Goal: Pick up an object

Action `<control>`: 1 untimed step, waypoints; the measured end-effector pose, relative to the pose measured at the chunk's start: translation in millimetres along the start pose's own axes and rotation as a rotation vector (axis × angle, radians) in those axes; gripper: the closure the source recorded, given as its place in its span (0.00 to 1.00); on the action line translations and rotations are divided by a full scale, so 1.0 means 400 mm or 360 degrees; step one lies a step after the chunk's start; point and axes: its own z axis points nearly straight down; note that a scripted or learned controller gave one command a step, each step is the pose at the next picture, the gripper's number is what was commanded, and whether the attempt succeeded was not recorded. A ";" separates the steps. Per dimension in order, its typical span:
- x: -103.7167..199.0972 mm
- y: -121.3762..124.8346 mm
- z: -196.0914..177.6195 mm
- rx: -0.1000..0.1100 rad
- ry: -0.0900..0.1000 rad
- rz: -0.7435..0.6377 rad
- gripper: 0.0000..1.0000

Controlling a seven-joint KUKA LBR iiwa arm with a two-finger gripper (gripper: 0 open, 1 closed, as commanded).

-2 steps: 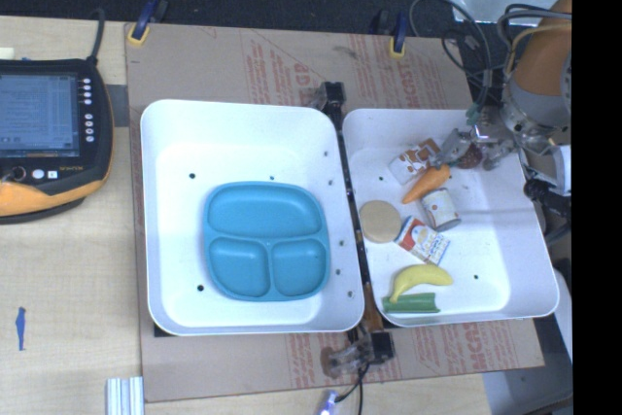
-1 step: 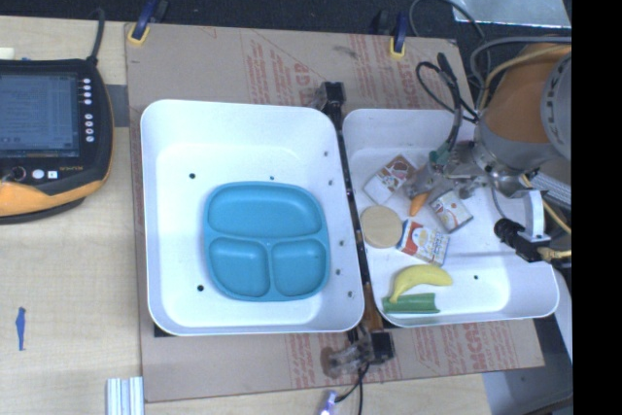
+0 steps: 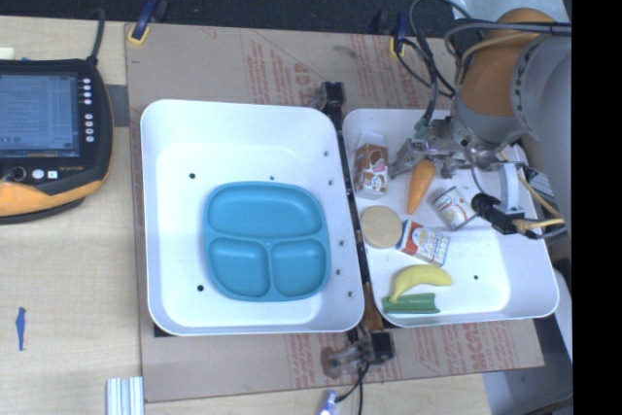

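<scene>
My gripper (image 3: 428, 154) hangs over the back part of the right bin (image 3: 525, 301), directly above the thick top end of an orange carrot (image 3: 420, 187). The carrot lies slanted on the bin floor, its tip pointing toward the front. Left of the carrot lies a brown snack packet (image 3: 371, 168). Right of it lies a small tin can (image 3: 450, 207) on its side. Further forward lie a round beige disc (image 3: 380, 226), a red and white packet (image 3: 424, 242), a yellow banana (image 3: 419, 280) and a green piece (image 3: 409, 304).
The left bin (image 3: 170, 209) holds a blue divided plate (image 3: 264, 239). A teach pendant (image 3: 49, 136) rests on the bench at far left. Clamps and cables sit between the bins at back and front.
</scene>
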 end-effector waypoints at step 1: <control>0.067 0.057 -0.007 -0.0016 -0.0002 -0.0003 0.00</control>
